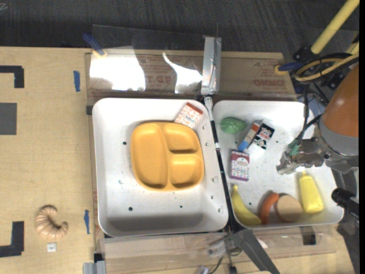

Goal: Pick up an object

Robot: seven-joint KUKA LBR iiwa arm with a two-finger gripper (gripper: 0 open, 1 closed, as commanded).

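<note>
Hovering, camera view: the gripper (288, 163) is hanging over the right bin (285, 108), nothing showing between its fingers; whether they are apart or together, I cannot tell.
Nearest object: a yellow bottle (309, 192) is lying just beside the gripper, touching a tan block (288, 208).
Handling: judged light, stiff, slightly slick; gripping across its narrow body is looking advisable.
Left bin (108, 170): is bearing a yellow tray (166, 154).

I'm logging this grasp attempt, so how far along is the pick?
Done: the arm has reached over the right bin, with the gripper low near the yellow bottle. In hand: nothing shows between its fingers. Left: grasping and lifting; the bottle, banana, green object and purple card all lie in the bin.
</note>
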